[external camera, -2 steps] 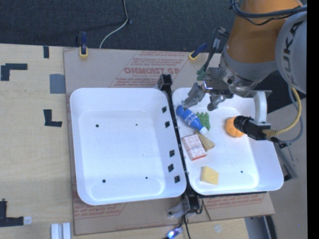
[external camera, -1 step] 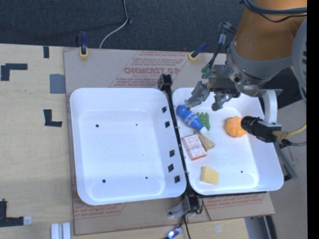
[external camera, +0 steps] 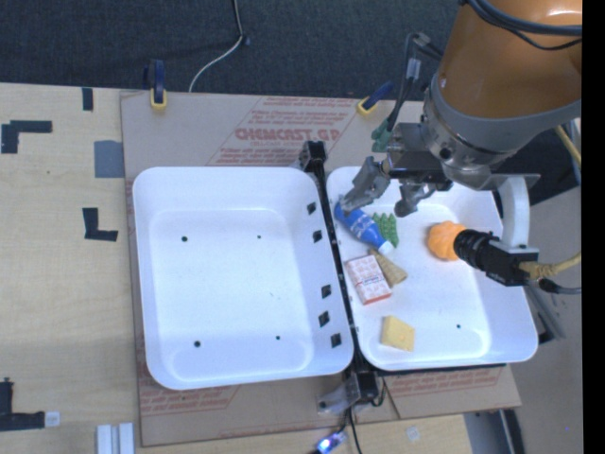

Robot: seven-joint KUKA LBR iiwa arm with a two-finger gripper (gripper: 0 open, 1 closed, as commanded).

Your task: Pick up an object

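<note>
My gripper (external camera: 388,197) hangs over the far left part of the right bin (external camera: 492,343), its two fingers spread apart with nothing between them. Just below the fingertips lies a blue tube (external camera: 361,226) with a green toy (external camera: 387,228) beside it. A small pink-and-white box (external camera: 367,278) lies nearer the front, overlapping a tan piece (external camera: 392,272). A yellow block (external camera: 398,333) rests near the bin's front edge. An orange ball (external camera: 441,239) sits to the right of the gripper.
The left bin (external camera: 227,272) stands beside the right one, with a black divider (external camera: 326,253) running between them. Both rest on a cardboard sheet (external camera: 246,130) held by clamps at the back. The arm's bulk covers the right bin's far right corner.
</note>
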